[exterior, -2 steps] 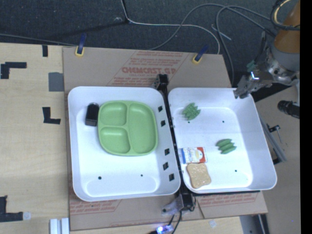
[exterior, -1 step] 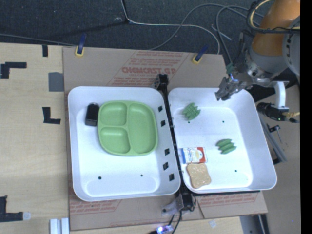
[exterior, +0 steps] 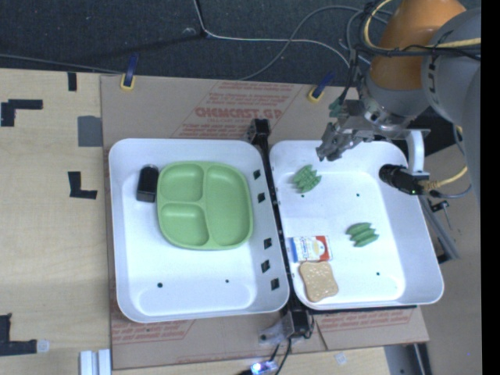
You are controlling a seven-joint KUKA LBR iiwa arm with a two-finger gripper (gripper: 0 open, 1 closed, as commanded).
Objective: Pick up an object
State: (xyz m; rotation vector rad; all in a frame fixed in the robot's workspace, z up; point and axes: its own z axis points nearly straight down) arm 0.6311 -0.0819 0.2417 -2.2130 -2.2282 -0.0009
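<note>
The robot's claw [exterior: 334,148] hangs over the right bin's [exterior: 391,291] far rim, just beyond a green leafy toy [exterior: 306,179]; its opening cannot be told.

Wooden counter [exterior: 47,233], black tape marks at left. Cardboard sheet [exterior: 226,108] (red print) lies on it, clamped at far edge. Two white bins on cardboard, touching: left bin [exterior: 129,280], right bin [exterior: 406,280].

Plate [exterior: 205,206] in left bin [exterior: 129,272]
</note>
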